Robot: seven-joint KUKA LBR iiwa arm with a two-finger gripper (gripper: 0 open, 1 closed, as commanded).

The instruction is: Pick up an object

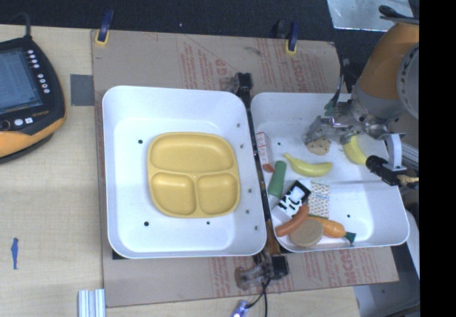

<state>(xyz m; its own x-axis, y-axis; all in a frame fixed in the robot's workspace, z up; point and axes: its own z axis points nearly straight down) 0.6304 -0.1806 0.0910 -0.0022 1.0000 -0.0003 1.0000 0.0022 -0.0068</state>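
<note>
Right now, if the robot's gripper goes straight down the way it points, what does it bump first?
Probably the brown cookie in the right bin. The gripper hangs right over it, though depth is hard to judge from this slanted view.

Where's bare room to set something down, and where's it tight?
Free: the yellow divided plate and the left bin's white floor around it. In the right bin, bare floor right of the carrot. Crowded: near the divider, around the bananas and gripper.
</note>
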